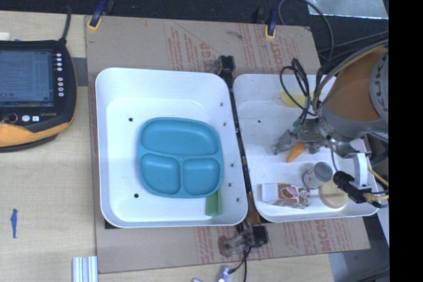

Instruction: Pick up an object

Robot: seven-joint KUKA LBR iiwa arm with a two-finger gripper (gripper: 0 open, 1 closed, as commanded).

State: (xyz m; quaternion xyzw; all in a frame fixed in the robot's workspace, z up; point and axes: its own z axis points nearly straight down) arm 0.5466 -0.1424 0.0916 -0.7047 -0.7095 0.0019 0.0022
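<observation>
the pincer [291, 142] hangs low in the right-hand bin [264, 92], its grey fingers spread apart with nothing between them. just beside it, toward the near rim, lies an orange carrot-like piece [295, 152], probably touching a fingertip, though the view is poor there; its long axis slants up toward the arm. further on the same side sit a small grey-capped jar [318, 174] and a flat printed packet [286, 194]. the blue divided plate [178, 156] lies well apart in the other bin.
</observation>
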